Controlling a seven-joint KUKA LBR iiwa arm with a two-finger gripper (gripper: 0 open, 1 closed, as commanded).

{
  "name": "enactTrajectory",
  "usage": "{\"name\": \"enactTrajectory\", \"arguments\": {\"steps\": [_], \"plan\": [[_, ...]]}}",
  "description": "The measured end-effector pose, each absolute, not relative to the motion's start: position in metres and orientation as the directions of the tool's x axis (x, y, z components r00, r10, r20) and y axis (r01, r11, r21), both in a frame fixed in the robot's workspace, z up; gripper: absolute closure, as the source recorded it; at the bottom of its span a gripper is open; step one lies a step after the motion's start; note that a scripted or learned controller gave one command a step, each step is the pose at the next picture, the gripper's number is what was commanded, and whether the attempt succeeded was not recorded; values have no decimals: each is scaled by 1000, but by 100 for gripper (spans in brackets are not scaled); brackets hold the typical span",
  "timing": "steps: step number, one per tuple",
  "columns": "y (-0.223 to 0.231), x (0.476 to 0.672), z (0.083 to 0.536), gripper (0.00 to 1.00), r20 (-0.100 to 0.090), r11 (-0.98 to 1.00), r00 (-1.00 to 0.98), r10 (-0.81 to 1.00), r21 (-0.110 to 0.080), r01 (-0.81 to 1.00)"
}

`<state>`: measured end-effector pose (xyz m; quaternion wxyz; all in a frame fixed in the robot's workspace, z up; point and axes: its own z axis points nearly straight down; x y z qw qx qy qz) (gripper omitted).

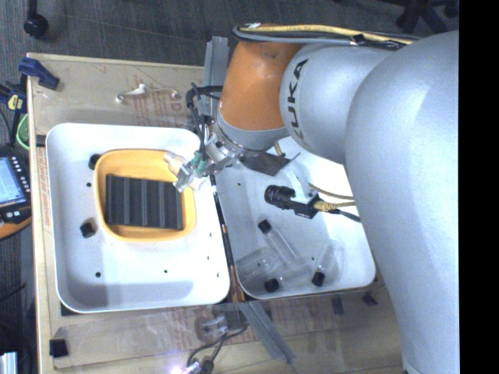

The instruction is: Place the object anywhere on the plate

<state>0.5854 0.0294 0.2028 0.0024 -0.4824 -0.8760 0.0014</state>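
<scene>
A yellow plate [101, 179] with a dark ridged centre lies in the left bin [132, 283]. My gripper [185, 173] hangs over the plate's right rim, near its far corner, reaching across from the right bin. A small green and pale part shows at the gripper's tip, and I cannot tell whether it is a held object or part of the tool. In the right bin [351, 267], a clear plastic piece [282, 262] with black ends lies near the front wall. The arm's orange band [249, 84] covers the far part of that bin.
Two small dark bits [87, 228] [93, 160] lie in the left bin beside the plate. A black cable connector [282, 197] hangs over the right bin. The bulky grey arm covers the right side of the bench. A handheld pendant [12, 185] sits at the left edge.
</scene>
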Motion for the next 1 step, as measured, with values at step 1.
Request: {"name": "enactTrajectory", "arguments": {"steps": [1], "plan": [[29,585,203,0,2,534,-534,845,-5,845]]}}
